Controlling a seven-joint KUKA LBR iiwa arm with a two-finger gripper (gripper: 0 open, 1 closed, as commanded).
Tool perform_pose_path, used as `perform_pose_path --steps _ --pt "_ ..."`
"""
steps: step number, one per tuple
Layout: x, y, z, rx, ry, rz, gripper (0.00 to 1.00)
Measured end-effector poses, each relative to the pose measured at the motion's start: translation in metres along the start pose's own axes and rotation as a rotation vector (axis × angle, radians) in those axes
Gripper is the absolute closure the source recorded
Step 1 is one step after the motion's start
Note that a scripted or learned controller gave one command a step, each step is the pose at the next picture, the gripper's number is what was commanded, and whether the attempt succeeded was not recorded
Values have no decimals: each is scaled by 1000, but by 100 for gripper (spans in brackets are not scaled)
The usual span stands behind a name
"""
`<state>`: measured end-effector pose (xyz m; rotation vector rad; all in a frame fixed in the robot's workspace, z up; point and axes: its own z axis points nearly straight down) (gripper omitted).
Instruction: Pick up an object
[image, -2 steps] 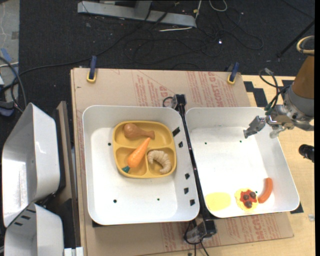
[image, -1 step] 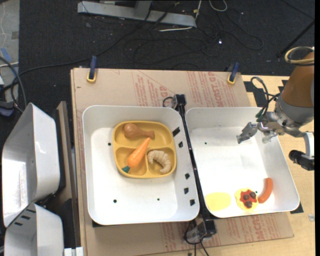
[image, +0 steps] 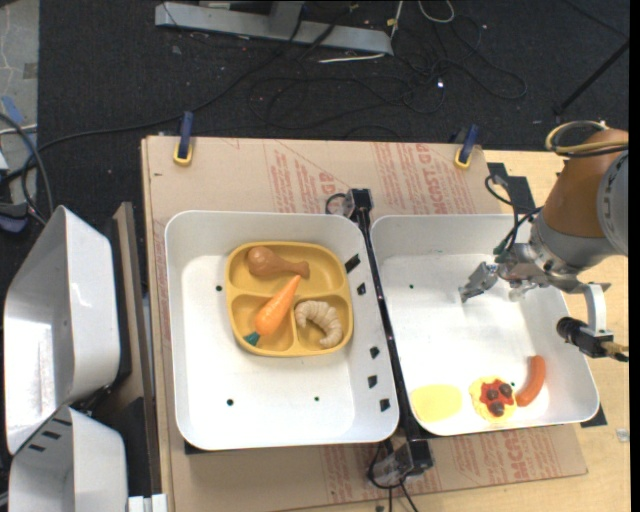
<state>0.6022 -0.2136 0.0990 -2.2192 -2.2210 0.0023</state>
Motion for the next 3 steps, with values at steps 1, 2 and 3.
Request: perform_pose_path --steps 1,2,3 --pt "0 1 -13 -6 -2 -2 100" --pt "0 0 -77 -9 -3 -2 100" --pt "-1 1 -131 -9 -3 -3 100"
